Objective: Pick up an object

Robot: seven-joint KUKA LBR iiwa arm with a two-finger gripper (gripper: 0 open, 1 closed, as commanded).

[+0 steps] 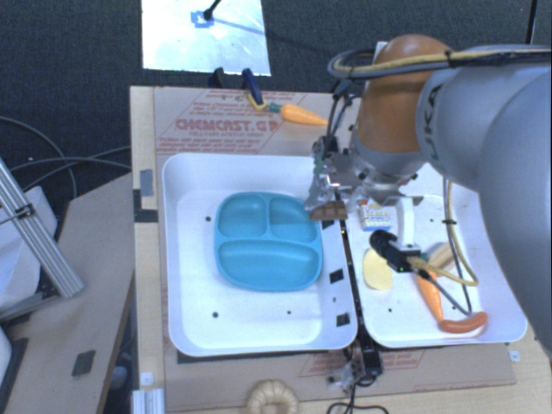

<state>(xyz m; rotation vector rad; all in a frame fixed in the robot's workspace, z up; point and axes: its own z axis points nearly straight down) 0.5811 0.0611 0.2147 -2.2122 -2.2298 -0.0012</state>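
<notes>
Camera view: gripper point(326, 203) low over the divide between the bins, finger state impossible to tell. Blue divided plate point(267, 241) flat in the left bin point(194, 317), just left of the gripper, long axis across. Yellow slice point(376, 272), carrot point(429, 293) lower right.

Blue divided plate point(267, 241) flat in left bin point(194, 317).

Dark speckled carpet point(69, 50) surrounds the bench, a shiny square sheet point(205, 24) (glaring) lying behind.
</notes>
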